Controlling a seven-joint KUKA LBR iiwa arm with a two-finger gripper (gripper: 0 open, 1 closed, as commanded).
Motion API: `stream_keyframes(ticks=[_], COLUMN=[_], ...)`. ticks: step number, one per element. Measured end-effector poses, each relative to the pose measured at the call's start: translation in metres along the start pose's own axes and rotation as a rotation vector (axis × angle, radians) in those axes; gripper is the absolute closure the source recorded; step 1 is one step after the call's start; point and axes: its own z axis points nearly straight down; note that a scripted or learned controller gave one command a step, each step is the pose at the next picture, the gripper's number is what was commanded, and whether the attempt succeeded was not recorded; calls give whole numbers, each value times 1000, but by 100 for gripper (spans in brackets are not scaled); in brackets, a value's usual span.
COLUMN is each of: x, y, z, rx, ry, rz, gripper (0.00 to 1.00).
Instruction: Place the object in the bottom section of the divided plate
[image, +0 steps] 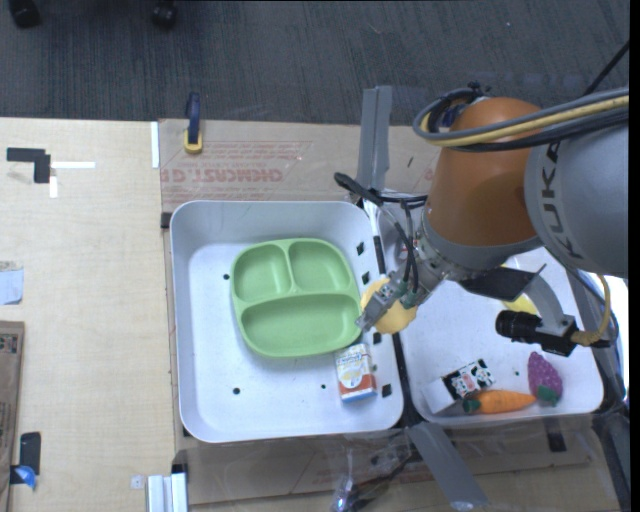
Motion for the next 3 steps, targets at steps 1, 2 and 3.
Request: stream_keyframes(ticks=[1,2,3], x=[-48,-47,-48], y=[9,9,10], z=[-80,-80,-88], rx=[-1,-1,0], ry=[-2,-1,-3], rz=[-2,-3,-5], gripper=[100,0,100])
